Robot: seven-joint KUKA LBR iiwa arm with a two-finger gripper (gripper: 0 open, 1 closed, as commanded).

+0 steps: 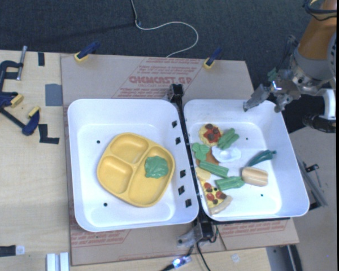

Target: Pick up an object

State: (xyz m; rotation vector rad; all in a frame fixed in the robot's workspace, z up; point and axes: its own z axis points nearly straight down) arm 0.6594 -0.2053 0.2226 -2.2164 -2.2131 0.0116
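Note:
The right bin [282, 205] holds a heap of toy food: a pizza slice [210, 133] at the back, green pods [227, 138], a white piece [226, 153], a dark green pod [261, 157], a tan bread roll [255, 176] and a second pizza slice [215, 197] at the front. My gripper [265, 102] hangs above the back right rim of this bin. It is open, with nothing between its fingers, and stands apart from all the food.
The left bin [82, 151] carries a yellow divided plate [124, 174] with a green leafy piece [156, 166] on it. Clamps [5, 95] lie on the bench at the far left. A white cable [164, 27] loops behind the bins.

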